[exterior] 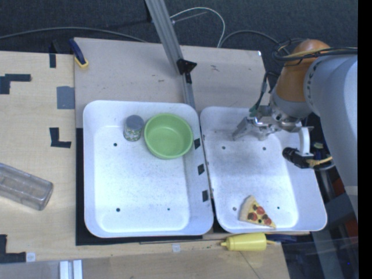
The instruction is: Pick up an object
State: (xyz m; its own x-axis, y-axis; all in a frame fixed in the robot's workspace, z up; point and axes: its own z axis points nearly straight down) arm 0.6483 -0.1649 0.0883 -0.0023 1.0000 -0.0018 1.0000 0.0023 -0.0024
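My arm came in from the right side, its grey bulk filling that edge, with the orange band sitting just above my wrist. From there I bent down and leftward over the right bin's far end. My claw hung low above that bin's upper part, near its far-left corner, pointing left and a little down. My 2 fingers stood slightly apart with nothing between them, and dark cables looped beside my wrist.

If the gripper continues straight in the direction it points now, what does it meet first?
Probably the bare floor of the right bin: the gripper points down-left with nothing ahead of it. Depth is unclear.
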